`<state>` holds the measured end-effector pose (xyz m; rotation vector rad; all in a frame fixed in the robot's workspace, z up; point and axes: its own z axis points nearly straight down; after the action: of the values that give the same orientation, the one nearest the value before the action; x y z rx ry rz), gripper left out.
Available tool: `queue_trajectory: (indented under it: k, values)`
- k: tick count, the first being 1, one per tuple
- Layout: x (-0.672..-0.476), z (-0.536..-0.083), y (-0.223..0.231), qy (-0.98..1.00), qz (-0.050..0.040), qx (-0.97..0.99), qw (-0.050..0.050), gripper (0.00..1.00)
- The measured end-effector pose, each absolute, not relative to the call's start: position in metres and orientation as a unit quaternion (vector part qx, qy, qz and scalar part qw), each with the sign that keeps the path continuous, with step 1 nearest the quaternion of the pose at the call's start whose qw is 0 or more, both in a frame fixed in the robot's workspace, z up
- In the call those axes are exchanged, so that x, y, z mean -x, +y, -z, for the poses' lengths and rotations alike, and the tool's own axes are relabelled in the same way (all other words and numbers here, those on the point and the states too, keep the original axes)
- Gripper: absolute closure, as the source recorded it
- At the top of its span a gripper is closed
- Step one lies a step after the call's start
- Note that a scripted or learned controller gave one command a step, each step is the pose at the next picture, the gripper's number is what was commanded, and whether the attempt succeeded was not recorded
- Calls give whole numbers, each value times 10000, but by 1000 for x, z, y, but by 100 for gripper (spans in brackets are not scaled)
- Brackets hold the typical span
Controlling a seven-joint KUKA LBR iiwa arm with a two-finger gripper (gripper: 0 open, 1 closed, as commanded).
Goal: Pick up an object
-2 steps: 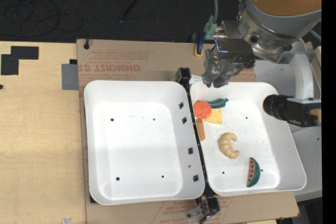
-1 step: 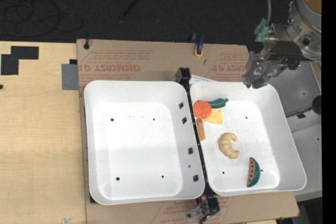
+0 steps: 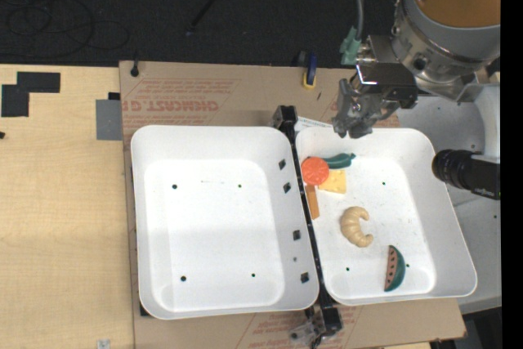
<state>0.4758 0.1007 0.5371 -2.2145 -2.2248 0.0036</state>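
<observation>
Objects to choose from all lie in the right bin (image 3: 445, 200): a toy tomato (image 3: 315, 171) close to the bin's left wall, touching a yellow cheese wedge (image 3: 334, 184) and a dark green piece (image 3: 341, 161) just behind it, with an orange stick (image 3: 313, 201) running along the left wall. A croissant (image 3: 356, 225) sits near the bin's middle, and a watermelon slice (image 3: 395, 269) lies toward the front right corner, apart from the rest.

Nothing has been picked yet, as far as I can judge. The gripper (image 3: 356, 127) hangs over the rear left edge of the right bin, above and behind the tomato cluster, with no toy between its fingers; whether those fingers are spread or closed cannot be made out from this angle. Descent, closing on a toy and lifting all appear to be left to do.

The left bin (image 3: 155, 176) adjoins the right one, joined by black clips. Both rest on a cardboard sheet (image 3: 204, 94) laid over a pale wooden bench (image 3: 57, 217). Behind is dark floor with loose cables (image 3: 49, 4).
</observation>
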Motion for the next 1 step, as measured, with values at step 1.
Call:
queue_trajectory:
  k: [1]
  values:
    - [-476,-537,27,-7047,-21,7095,7,100]
